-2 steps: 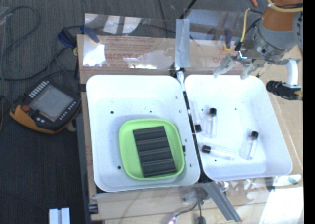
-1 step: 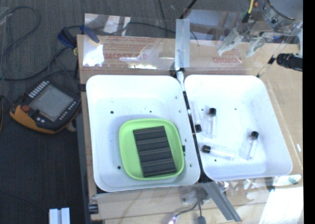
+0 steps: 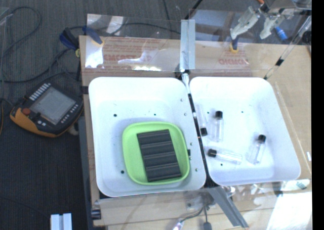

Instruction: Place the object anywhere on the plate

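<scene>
A green square plate (image 3: 130,149) lies in the left bin (image 3: 104,107), toward its front. A dark grey ribbed block (image 3: 159,155) rests on the plate and covers most of its middle. Several clear vials with black caps lie in the right bin (image 3: 253,90): one near the divider (image 3: 202,123), one (image 3: 217,124) beside it, one flat at the front (image 3: 224,155) and one at the right (image 3: 256,149). My gripper (image 3: 253,26) hangs at the top right, past the back edge of the right bin. It is open with nothing between its fingers.
A metal divider post (image 3: 187,47) stands at the back between the bins. A teach pendant (image 3: 48,108) and cables lie on the floor to the left. Clear plastic sheeting (image 3: 131,52) covers the bench behind the bins.
</scene>
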